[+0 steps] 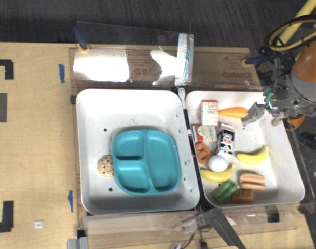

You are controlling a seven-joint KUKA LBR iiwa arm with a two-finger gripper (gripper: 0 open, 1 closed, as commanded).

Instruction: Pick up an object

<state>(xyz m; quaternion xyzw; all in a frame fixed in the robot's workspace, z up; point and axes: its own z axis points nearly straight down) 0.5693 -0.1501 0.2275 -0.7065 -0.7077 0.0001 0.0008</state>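
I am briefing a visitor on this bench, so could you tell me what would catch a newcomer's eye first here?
The big teal divided tray in the left bin stands out most, with a speckled cookie at its left edge. Next comes the crowd of toy food in the right bin: a carrot, two bananas, a white egg. The gripper hangs over that bin's far right part.

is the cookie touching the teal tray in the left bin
Touching: the camera view shows the cookie pressed against the teal tray's left edge with no gap.
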